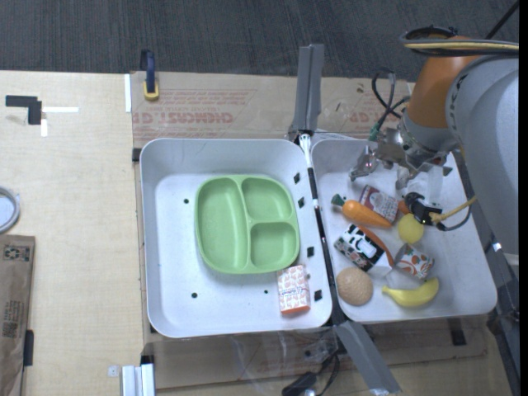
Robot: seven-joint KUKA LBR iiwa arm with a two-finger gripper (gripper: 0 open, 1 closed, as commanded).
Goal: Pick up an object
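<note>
Lying below tool: carrot.

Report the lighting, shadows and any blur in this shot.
Camera view: even, soft overhead light; faint shadows beside the green divided plastic plate and small red-and-white carton; the grey arm with orange band looks slightly soft at the frame edge; the white bins are bright but not blown out.
</note>
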